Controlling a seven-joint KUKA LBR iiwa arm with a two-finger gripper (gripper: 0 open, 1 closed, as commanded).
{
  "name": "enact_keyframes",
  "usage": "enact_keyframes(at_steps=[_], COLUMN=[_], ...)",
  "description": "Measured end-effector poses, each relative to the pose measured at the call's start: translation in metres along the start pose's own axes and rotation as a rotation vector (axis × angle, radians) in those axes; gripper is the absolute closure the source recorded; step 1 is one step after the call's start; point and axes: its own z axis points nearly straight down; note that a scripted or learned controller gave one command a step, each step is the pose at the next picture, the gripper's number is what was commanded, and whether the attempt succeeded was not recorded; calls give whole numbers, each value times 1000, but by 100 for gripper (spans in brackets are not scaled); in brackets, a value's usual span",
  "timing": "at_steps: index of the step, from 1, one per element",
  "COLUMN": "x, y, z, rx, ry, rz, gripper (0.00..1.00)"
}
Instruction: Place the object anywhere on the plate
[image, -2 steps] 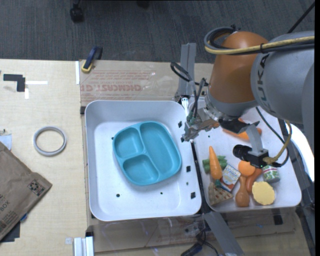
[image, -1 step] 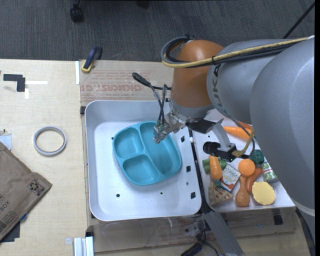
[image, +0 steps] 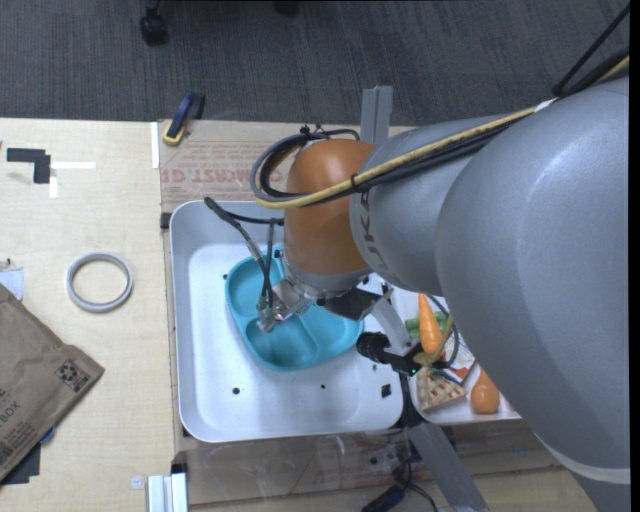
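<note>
A blue plate (image: 300, 345) lies in the left white bin (image: 210, 400), toward its middle and right side. My gripper (image: 271, 316) reaches down over the plate's left part, close to or touching its surface. The grey arm with its orange band (image: 325, 210) hides the plate's upper right portion. I see no object between gripper and plate. In the right bin lie an orange carrot (image: 429, 326), a small orange item (image: 485, 396), a tan waffle-like piece (image: 436, 386) and something green (image: 412, 326), all partly hidden by the arm.
A ring of tape (image: 100, 281) and a brown cardboard box (image: 30, 390) rest on the bench to the left. A blue-handled tool (image: 184, 116) lies at the bin's far corner. Black cables (image: 262, 255) hang by the gripper.
</note>
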Motion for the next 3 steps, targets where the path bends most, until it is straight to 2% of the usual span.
enact_keyframes(at_steps=[1,2,3], x=[-29,-105,-115], y=[40,54,63], z=[39,33,37], rx=[-6,-26,-16], ry=[-2,-1,5], rz=[-36,-147,-218], gripper=[100,100,100])
